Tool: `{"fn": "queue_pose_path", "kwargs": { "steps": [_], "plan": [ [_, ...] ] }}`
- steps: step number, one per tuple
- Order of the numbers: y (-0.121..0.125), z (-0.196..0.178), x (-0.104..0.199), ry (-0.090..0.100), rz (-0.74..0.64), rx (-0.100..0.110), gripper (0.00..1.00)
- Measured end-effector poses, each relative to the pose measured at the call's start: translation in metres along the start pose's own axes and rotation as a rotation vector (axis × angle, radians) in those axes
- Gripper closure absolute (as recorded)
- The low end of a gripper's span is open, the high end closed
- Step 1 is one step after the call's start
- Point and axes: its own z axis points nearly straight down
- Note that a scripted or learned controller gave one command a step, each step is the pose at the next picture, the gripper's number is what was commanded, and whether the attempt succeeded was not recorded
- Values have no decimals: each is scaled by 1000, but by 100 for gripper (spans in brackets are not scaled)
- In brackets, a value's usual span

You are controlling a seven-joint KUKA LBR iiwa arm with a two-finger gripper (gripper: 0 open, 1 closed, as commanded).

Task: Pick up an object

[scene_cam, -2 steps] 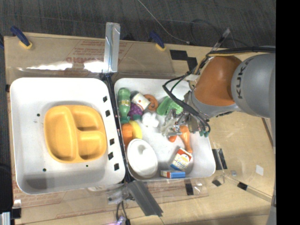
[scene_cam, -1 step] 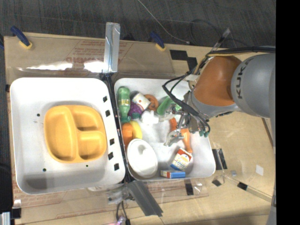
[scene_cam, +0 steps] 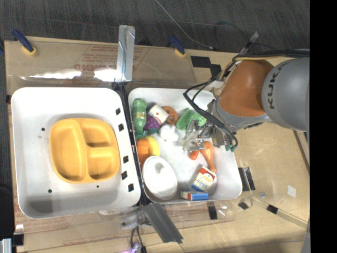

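The arm reaches into the right bin (scene_cam: pixel 231 165), its gripper (scene_cam: pixel 199 139) low among the clutter, just above an orange carrot (scene_cam: pixel 209 154); whether the gripper is released or clenched cannot be told. Beside it lie a green bottle (scene_cam: pixel 139 114), a white bowl (scene_cam: pixel 159 177) and a small carton (scene_cam: pixel 203 179). The left bin (scene_cam: pixel 31 104) holds a yellow divided tray (scene_cam: pixel 84 149).

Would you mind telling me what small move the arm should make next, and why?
Probably a short, straight descent: the end effector hangs in the right bin just above the orange carrot, with a green toy close behind it. Going straight down should meet the carrot and avoid nudging the neighbours.
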Motion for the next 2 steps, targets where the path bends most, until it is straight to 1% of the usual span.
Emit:
{"fn": "queue_pose_path", "kwargs": {
  "steps": [1,2],
  "plan": [
    [0,0,0,0,-1,0,0],
    [-14,21,-9,4,47,-1,0]
  ]
}}
